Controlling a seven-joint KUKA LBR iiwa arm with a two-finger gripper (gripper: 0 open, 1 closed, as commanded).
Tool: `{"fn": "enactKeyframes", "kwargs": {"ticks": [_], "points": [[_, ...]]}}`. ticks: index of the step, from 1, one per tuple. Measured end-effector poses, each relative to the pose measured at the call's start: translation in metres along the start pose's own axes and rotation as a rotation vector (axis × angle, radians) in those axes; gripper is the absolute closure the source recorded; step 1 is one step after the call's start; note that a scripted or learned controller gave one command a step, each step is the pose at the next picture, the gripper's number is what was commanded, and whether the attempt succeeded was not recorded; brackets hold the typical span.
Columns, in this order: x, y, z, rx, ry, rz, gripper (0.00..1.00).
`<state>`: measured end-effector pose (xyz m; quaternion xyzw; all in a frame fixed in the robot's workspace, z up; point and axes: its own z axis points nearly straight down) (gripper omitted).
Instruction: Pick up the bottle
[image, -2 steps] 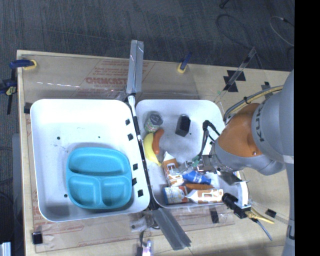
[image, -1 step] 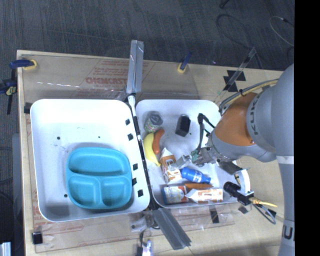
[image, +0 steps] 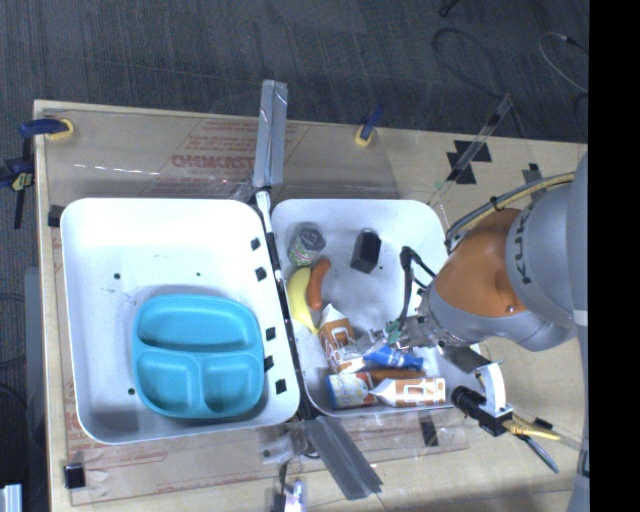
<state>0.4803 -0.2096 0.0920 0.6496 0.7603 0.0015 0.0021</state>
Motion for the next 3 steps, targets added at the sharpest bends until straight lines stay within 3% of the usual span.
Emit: {"fn": "enactKeyframes", "kwargs": {"ticks": [1,2,3], "points": [[0.0015,0.0028,-0.0088,0.000,0.005,-0.008,1.00],[-0.0007,0.0010,-0.0034,-0.003,0.000,-0.016,1.00],[-0.0012,0.0002,-0.0016,-0.001,-0.001,-0.016,0.00]]}}
